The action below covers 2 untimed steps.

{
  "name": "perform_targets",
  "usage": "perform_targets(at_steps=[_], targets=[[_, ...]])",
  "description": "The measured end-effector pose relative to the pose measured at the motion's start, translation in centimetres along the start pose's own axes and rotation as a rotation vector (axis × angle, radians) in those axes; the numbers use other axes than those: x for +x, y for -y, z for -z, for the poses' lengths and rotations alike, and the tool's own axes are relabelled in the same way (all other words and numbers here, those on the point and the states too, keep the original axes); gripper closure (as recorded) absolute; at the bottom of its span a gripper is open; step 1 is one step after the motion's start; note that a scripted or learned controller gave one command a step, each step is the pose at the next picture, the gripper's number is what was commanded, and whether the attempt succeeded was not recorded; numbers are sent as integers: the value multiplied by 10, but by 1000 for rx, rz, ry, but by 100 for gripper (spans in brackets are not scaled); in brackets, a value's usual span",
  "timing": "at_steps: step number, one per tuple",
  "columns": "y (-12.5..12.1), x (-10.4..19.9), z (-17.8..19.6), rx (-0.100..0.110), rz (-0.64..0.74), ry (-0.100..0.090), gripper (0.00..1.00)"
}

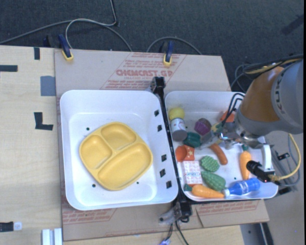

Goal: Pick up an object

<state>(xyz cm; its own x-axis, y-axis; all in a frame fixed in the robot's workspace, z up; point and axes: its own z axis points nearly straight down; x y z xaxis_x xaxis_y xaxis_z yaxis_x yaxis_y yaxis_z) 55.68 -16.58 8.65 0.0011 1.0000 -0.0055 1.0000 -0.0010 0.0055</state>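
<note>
The right bin (pixel 204 100) holds several toy foods. Among them are a yellow ball (pixel 176 113), a grey can (pixel 178 129), a purple piece (pixel 202 125), a teal piece (pixel 194 139), a red sausage (pixel 219 153), two green pieces (pixel 210 163) and an orange carrot (pixel 206 191). A blue bottle (pixel 243 187) lies at the front right. My gripper (pixel 228 135) is low over the bin's right half, just right of the purple piece and above the sausage. The wrist hides what lies under it.
The left bin (pixel 71 137) holds a yellow divided plate (pixel 116 154). An orange piece (pixel 245 165) and a small white box (pixel 192 173) also lie in the right bin. The arm (pixel 268 103) covers the bin's right rim. Cables run across the back.
</note>
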Motion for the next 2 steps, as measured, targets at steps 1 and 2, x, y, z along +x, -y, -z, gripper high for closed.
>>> perform_targets(at_steps=[1, 2], targets=[[-1, 1, 9, 0, 0, -2, 100], [-24, 53, 69, 7, 4, -6, 100]])
